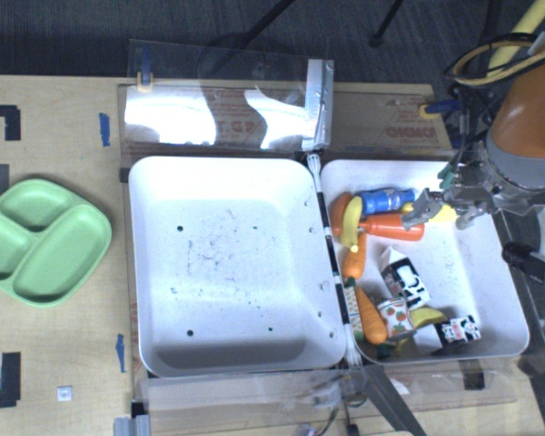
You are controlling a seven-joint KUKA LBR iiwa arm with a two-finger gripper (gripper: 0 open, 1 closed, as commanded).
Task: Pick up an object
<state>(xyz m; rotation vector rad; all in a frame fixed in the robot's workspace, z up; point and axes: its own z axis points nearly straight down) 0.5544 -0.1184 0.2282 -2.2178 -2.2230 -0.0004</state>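
Objects for the pick lie heaped in the right bin [490, 271]: a blue bottle [386, 199], an orange-red tube [395, 229], carrots [371, 316] and small printed packs, all resting on the bin floor, so you can judge nothing as lifted yet. Your gripper [447, 203] hangs just right of the bottle and tube; whether it is wide or narrow, I cannot tell.

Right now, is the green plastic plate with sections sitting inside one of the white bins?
No, the green sectioned plastic plate lies on the wooden bench, left of the left white bin.
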